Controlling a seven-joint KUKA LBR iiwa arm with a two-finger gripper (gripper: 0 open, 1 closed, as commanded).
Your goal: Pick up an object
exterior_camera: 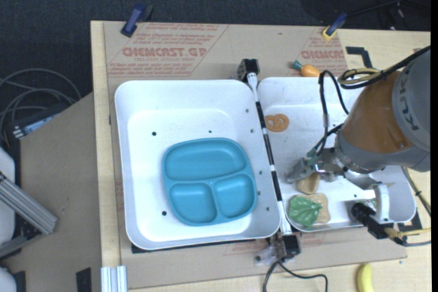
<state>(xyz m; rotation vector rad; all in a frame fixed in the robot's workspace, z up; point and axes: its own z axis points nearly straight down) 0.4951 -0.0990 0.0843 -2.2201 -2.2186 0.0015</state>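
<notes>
My gripper (306,171) hangs low in the right bin (294,96), at its left side. Right under its tips lies a small tan piece (308,183); I cannot tell whether the fingers touch it. A green leafy toy on a tan slice (306,210) lies at the bin's front left corner. A small brown pretzel-like ring (276,122) rests further back by the divider. The arm's orange band (375,121) covers much of the bin's right half.
The left bin (137,106) holds a blue divided plate (209,179). An orange item (309,70) lies on the board behind the right bin. A yellow object (365,277) lies off the front edge. Black cables (332,89) run across the right bin.
</notes>
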